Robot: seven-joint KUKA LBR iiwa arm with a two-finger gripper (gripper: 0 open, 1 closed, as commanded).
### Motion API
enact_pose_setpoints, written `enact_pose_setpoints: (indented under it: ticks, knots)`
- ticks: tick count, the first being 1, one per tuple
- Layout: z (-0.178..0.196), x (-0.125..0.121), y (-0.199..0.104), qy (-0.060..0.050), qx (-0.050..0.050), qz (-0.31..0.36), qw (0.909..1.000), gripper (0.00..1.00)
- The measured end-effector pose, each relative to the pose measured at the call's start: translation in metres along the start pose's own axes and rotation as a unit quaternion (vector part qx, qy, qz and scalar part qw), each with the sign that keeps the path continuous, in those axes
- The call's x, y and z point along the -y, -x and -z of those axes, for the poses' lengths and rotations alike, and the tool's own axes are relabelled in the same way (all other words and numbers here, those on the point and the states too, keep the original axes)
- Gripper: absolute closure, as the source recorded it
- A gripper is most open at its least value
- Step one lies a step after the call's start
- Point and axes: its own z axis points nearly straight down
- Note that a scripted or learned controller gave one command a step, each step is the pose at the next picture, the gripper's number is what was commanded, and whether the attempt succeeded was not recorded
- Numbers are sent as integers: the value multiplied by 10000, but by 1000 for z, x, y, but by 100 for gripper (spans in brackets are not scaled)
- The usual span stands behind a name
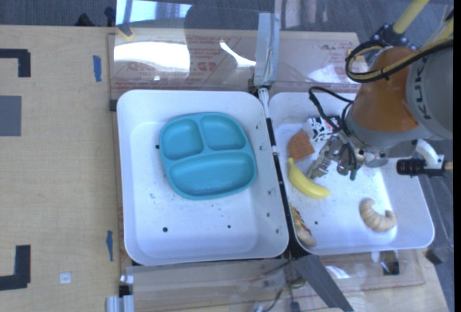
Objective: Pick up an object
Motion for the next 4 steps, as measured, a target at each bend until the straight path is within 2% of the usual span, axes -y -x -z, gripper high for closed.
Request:
enact_pose_setpoints:
  ticks: [1, 2, 3, 4]
  knots:
    - [98, -99, -36, 9, -13, -2568, 9665, 100]
    - [107, -127, -123, -26, -55, -2881, 9576, 100]
    - [152, -192, -171, -5, -28, -1522, 9883, 100]
    - [124, -191, -222, -52, -54, -2801, 9599, 100]
